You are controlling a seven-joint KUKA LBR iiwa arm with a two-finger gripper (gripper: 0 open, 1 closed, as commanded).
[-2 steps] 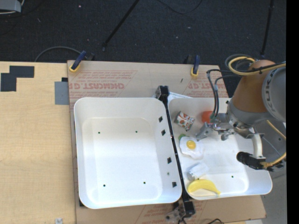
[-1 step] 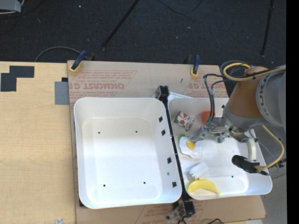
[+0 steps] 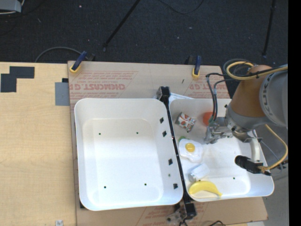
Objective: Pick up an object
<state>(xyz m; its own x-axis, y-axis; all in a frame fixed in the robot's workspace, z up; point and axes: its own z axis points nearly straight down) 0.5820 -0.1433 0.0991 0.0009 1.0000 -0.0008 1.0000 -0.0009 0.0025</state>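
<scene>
Camera view shows the bench [image 3: 33, 140] bearing a left bin [image 3: 122, 154] and a right bin [image 3: 244, 182], where the grey arm [image 3: 263, 102] lowers its pincer [image 3: 214, 134], grip state unreadable, just right of a fried-egg toy [image 3: 190, 148], with a banana [image 3: 205, 188] nearer and a small printed carton [image 3: 186, 121] farther.

Robotics lab: clamped cardboard [image 3: 141, 81] under white bins [image 3: 122, 154] (tripod legs [image 3: 123, 18] behind).
</scene>
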